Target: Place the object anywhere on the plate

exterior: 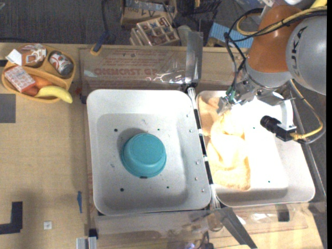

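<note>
A teal round plate [144,154] lies in the middle of the left bin [104,113]. In the right bin [290,185] a pale yellow, washed-out object [228,154] spreads along the bin's left side. Glare blurs its outline. My gripper [226,102] hangs over the far left corner of the right bin, just above the far end of the yellow object. Nothing is visibly held in it. The grey arm with its orange band [272,19] reaches in from the upper right.
A black cylindrical part with a cable [275,127] sticks out beside the wrist over the right bin. A yellow tray with a banana and packets [36,77] sits at the far left of the bench. A clear plastic sheet [140,71] lies behind the bins.
</note>
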`<state>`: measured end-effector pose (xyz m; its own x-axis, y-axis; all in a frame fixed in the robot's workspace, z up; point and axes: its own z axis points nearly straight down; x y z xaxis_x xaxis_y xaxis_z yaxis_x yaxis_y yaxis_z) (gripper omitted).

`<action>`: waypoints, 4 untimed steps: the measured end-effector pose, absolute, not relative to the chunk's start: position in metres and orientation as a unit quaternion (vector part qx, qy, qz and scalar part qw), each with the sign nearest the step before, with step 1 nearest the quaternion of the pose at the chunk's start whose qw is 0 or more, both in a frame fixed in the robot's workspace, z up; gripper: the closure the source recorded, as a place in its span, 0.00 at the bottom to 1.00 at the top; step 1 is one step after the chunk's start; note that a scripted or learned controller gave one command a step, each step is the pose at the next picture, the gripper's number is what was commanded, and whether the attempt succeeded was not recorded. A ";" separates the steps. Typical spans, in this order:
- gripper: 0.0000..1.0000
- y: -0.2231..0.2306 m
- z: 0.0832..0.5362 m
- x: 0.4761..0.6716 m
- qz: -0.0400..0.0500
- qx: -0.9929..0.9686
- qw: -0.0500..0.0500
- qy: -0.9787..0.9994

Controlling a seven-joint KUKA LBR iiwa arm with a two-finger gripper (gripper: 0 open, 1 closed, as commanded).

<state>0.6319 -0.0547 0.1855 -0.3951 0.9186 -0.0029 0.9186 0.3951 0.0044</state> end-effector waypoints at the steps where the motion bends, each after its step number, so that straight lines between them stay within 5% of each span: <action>1: 1.00 -0.056 0.226 0.633 0.001 0.550 0.002 0.835; 4: 1.00 0.073 0.246 0.572 0.001 0.003 0.001 1.000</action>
